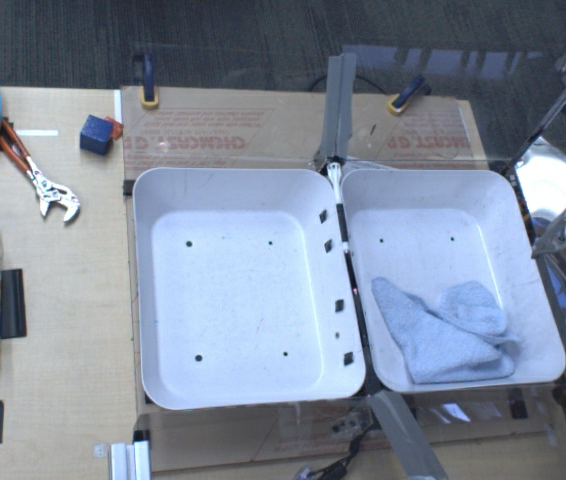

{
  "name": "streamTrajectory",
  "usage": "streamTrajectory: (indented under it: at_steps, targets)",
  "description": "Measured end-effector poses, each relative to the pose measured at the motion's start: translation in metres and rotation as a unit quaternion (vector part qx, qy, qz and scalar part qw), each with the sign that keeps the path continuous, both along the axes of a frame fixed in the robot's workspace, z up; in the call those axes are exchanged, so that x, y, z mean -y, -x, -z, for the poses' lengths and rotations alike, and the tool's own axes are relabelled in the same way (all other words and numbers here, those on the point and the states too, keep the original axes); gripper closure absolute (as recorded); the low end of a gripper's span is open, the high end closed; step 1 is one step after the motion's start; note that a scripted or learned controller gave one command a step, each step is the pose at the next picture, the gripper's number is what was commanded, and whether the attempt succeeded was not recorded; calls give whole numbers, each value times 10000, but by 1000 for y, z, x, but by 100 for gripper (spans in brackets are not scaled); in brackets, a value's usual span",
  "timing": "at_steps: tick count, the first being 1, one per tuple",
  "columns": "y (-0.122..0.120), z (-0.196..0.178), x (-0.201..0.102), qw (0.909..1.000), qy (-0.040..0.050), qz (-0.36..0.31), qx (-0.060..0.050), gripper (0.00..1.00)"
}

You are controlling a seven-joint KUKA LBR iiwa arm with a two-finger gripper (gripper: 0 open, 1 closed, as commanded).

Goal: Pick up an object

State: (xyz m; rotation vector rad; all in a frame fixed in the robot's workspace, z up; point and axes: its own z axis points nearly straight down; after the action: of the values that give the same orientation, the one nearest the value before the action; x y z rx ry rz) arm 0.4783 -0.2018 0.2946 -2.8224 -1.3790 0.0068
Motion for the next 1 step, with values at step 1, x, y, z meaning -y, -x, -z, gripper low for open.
streamTrajectory:
  at_steps: [1]
  targets:
    - [1, 203, -13, 9993, -13, -363, 12, 0]
